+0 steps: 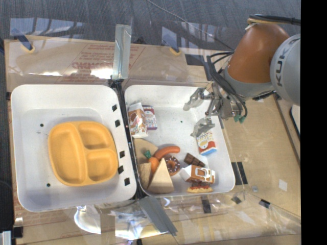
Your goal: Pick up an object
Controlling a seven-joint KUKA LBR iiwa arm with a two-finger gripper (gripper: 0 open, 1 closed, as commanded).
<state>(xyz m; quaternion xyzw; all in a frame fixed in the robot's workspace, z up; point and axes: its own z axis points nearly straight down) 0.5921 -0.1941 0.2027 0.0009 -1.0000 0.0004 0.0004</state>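
My gripper [198,114] hovers over the upper right part of the right bin [168,93], open, with bare bin floor showing between its fingers. Just below the lower fingertip [202,127] lies a small white, red and blue carton [207,144]. Two snack packets [141,119] lie at the bin's left side. An orange sausage [167,151], a carrot [153,164], a tan wedge [160,178], a chocolate donut [172,164], a brown block [193,160], an orange-and-white box [200,174] and a pizza slice [199,188] crowd the bin's lower part.
The left bin [25,106] holds a yellow divided tray [82,152]. A black divider [122,131] separates the two bins. The arm's orange band [255,55] and cables reach in from the upper right over the bench.
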